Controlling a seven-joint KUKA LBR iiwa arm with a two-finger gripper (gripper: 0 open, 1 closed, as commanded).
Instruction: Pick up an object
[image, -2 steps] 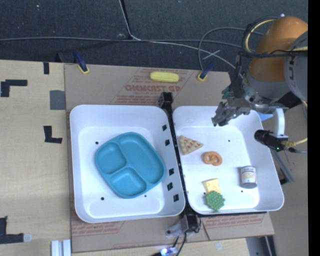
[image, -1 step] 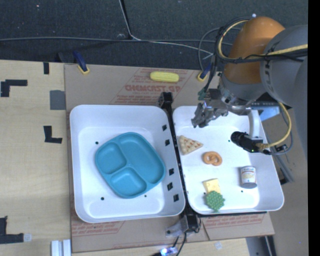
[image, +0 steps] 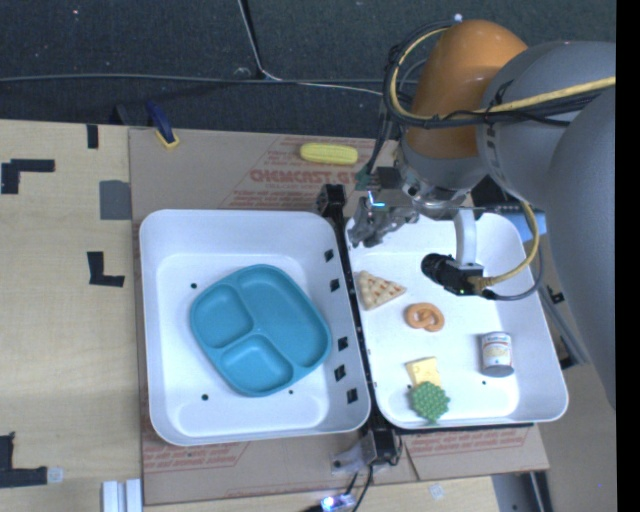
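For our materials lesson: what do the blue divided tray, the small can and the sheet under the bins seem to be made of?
Blue divided tray: probably moulded plastic, one even colour, soft sheen, rounded compartments.
Small can: looks like metal, with a greyish top and a printed label; it may be a plastic toy.
Sheet under the bins: cardboard, matt brown with red print.

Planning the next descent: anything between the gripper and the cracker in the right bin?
Nothing visible. The gripper sits at the right bin's upper-left corner, and the cracker lies just below it across bare bin floor.
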